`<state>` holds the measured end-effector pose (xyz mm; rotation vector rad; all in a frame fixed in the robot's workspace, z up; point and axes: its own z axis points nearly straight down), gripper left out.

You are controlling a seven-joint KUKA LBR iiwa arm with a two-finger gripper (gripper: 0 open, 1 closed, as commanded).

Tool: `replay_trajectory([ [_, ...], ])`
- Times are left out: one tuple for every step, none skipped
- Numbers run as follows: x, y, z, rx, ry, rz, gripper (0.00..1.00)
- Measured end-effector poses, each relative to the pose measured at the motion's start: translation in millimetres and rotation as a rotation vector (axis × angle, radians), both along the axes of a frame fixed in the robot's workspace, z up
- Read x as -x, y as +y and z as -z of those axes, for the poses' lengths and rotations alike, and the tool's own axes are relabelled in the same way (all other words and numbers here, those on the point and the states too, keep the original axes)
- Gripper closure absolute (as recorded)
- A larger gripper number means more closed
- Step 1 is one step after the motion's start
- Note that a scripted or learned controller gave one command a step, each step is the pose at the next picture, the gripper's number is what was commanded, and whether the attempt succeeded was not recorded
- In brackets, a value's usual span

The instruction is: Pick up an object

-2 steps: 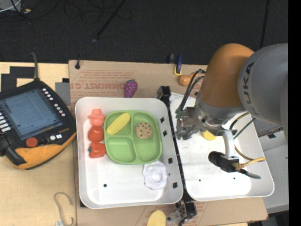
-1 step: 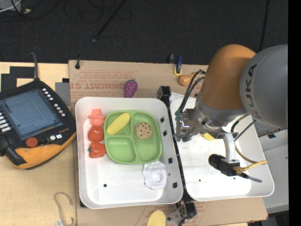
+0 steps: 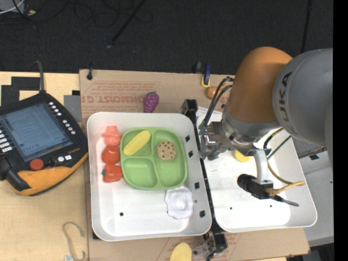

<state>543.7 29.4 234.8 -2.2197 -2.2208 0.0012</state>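
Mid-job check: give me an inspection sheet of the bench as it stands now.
Surface: two white bins, left bin and right bin, on a cardboard sheet.
Job's things: green tray in left bin with corn and cookie; red toys beside it; white cup.
Clutter: purple toy and yellow object outside bins.
Gripper: hidden under the arm, over right bin.
Cables: black cables behind.
Surroundings: control pendant at left.

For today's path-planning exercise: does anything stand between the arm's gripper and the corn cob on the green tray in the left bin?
The gripper itself is hidden under the arm over the right bin. Between there and the corn cob lie the bins' adjoining walls, the green tray rim and the cookie.
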Motion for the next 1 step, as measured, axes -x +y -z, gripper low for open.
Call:
replay_trajectory([
  [9.6, 1.5, 18.2, 0.0, 0.004, 0.004, 1.0],
])
